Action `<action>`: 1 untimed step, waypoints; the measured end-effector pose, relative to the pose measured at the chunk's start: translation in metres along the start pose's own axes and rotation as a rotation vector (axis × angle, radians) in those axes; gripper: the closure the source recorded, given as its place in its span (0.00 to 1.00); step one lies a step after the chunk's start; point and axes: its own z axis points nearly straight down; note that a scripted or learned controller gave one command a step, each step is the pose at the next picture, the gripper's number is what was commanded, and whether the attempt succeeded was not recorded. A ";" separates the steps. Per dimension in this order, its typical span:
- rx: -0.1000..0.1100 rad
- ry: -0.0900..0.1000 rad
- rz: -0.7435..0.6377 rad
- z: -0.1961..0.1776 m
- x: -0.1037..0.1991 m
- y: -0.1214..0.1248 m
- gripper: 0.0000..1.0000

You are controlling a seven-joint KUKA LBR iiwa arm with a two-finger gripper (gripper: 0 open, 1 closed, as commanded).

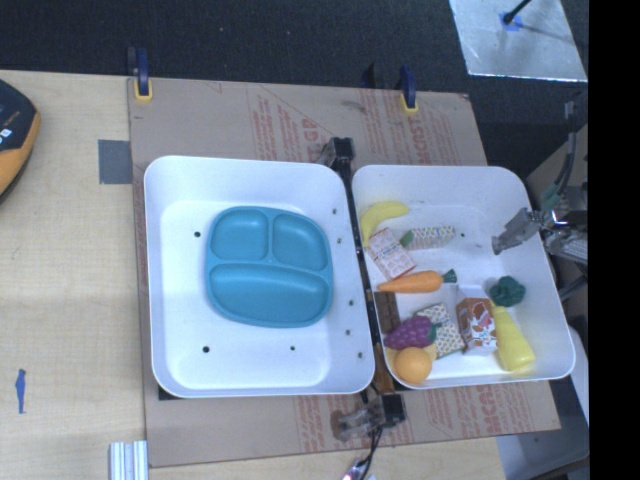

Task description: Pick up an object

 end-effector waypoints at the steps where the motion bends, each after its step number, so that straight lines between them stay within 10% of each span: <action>1: 0.008 0.001 -0.002 0.133 -0.024 0.046 0.00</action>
